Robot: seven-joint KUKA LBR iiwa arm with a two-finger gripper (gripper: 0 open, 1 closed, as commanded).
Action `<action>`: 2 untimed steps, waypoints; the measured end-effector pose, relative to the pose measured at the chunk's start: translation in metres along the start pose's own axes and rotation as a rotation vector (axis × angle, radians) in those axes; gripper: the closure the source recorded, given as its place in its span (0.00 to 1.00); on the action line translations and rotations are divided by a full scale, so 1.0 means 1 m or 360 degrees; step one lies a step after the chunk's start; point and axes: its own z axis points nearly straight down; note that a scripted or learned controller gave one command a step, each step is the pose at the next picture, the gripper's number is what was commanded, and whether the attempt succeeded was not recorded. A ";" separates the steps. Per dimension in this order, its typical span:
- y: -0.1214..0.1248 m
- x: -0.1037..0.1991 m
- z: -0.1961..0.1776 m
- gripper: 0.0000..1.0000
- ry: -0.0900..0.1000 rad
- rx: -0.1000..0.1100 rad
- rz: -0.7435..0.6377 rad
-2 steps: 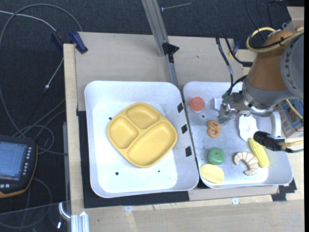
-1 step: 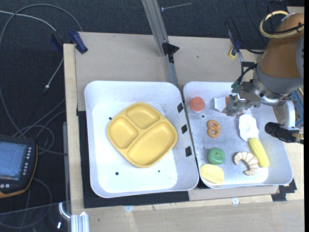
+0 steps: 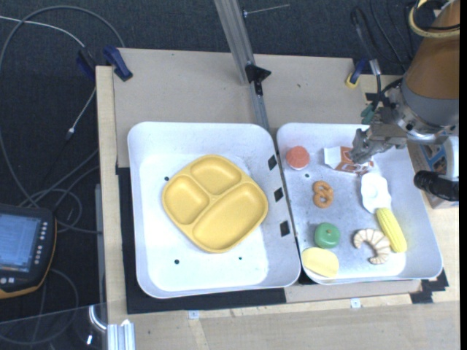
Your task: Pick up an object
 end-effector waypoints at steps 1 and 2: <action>-0.014 0.060 0.003 1.00 0.0007 0.0016 -0.0008; -0.017 0.107 0.001 1.00 0.0007 0.0015 -0.0008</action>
